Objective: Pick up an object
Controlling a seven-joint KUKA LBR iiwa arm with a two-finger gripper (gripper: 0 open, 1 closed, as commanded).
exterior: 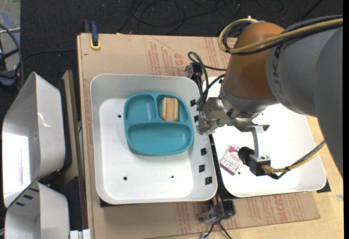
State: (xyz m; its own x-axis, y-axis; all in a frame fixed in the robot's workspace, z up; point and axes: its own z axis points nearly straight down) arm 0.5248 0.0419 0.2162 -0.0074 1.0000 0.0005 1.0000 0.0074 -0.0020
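the gripper (205, 119), open or closed i cannot tell, hangs over the seam between left bin (109, 167) and right bin (294, 178), one wooden block (169, 108) lying near on the view's left, long axis up the view, in the one teal plate (155, 139), one pink packet (230, 160) close below in the right bin.

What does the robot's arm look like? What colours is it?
The arm is big, round and smooth grey, like a fat pipe. Above the wrist sits a shiny orange band shaped like a dome. A yellow cable loops beside it. The gripper at the end is a small grey metal piece with thin black cables running by it.
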